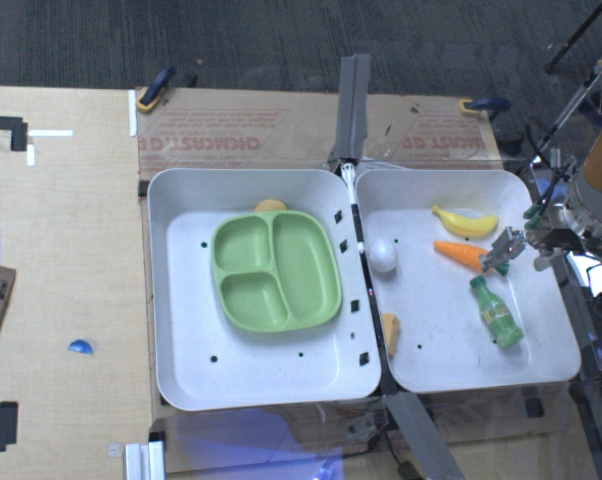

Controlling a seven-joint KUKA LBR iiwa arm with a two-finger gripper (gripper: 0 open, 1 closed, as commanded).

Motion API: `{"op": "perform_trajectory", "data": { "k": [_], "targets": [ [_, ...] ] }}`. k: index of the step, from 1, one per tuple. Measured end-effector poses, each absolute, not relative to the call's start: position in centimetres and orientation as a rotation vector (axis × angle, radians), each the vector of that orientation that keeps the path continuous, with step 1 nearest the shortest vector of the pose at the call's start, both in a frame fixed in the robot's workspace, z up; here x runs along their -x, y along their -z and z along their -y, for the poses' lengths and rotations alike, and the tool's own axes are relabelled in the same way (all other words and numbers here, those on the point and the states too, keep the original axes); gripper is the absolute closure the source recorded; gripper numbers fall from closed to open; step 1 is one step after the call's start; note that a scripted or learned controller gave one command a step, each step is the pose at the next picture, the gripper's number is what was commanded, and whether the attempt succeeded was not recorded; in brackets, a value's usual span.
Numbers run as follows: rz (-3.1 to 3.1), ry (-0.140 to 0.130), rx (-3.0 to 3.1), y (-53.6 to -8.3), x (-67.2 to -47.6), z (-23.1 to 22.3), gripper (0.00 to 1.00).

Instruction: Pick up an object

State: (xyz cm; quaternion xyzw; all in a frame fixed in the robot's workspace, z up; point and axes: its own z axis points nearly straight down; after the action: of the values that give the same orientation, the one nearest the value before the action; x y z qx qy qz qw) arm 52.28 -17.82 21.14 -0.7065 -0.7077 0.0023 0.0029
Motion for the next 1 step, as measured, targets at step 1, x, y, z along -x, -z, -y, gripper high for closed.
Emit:
{"op": "perform_trajectory", "data": {
  "k": [1],
  "targets": [
    [2.215,-0.013,2.212,-21.67,-52.32,17.93,1.00]
  ]
}}
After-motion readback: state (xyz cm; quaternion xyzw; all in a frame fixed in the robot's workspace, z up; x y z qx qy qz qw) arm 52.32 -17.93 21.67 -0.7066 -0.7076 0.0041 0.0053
